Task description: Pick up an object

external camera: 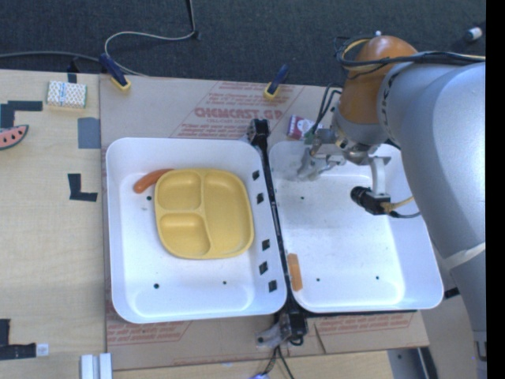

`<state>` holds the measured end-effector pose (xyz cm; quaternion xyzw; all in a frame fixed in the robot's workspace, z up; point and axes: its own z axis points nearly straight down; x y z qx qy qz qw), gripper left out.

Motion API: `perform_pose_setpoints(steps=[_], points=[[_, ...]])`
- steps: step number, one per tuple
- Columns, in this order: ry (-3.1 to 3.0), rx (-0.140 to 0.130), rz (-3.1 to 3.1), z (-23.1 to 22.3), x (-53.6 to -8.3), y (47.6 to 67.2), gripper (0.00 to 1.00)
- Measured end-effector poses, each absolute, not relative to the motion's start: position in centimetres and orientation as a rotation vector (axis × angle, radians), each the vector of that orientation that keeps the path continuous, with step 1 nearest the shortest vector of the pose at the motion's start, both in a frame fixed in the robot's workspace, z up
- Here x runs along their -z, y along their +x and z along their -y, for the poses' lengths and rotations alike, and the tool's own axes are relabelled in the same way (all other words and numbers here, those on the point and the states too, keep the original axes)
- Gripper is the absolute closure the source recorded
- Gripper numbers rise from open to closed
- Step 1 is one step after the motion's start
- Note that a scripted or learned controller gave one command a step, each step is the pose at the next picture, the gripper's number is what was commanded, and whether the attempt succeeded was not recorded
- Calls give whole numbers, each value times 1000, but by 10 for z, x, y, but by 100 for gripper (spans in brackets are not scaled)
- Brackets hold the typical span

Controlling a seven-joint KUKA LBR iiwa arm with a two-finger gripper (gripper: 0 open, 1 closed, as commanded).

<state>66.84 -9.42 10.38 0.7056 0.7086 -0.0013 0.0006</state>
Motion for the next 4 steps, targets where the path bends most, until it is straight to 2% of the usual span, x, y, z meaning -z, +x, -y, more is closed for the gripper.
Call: perform_pose_setpoints(steps=[1,2,3,4], points=[[2215,5,-2226,94,-104,668,0],[2218,2,-2222,94,-85,668,0],[2216,3,-2224,93,-95,669,100],[2216,3,-2223,93,-94,669,0]])
